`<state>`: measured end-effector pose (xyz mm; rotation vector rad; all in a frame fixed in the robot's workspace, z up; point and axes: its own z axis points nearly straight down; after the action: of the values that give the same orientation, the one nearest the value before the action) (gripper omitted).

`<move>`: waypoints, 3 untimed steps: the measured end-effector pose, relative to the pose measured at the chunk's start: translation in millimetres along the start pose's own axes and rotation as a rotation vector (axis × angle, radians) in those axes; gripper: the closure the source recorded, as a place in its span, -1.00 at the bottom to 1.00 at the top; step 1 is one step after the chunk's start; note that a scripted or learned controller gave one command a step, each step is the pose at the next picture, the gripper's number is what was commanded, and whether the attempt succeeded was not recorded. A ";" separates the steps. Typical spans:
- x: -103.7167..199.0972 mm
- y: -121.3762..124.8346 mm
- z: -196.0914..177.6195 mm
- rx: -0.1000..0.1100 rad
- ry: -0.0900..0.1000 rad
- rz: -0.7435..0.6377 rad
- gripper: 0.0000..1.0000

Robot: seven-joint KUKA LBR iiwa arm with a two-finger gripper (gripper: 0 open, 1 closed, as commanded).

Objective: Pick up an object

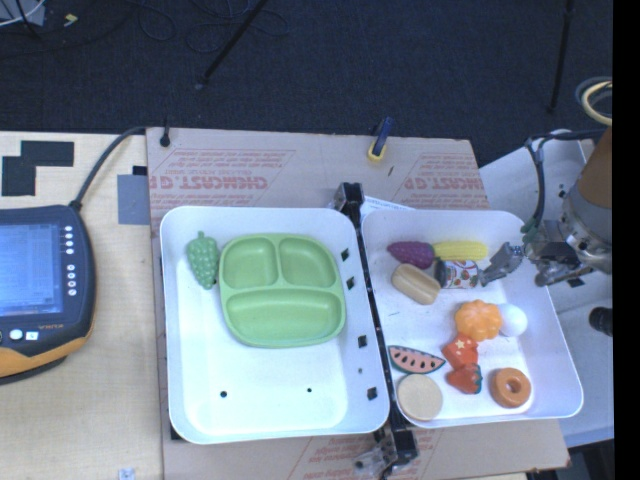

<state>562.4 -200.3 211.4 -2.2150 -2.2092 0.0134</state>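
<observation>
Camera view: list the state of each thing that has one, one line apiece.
Gripper: over the right bin's upper right, holding nothing.
Green divided plate: upright in the left bin, compartments bare.
Green grapes: lying beside the plate's left edge.
Watermelon slice: lying flat in the right bin.
Handheld screen: lit.

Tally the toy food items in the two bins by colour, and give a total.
Green: 1, grapes
Purple: 1, eggplant
Yellow: 1, corn
Tan: 2, bread roll, round cookie
Orange: 2, pumpkin, donut
Red: 2, watermelon slice, pepper
White: 1, egg
Total: 10
</observation>
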 end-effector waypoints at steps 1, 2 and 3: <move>0.4 2.7 -8.1 -0.014 -0.003 -0.003 -1.00; 0.6 -1.8 36.4 -0.008 -0.001 -0.003 -1.00; 11.1 1.0 92.0 -0.009 0.000 -0.005 -1.00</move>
<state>562.0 -188.9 119.4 -2.2144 -2.2194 0.0037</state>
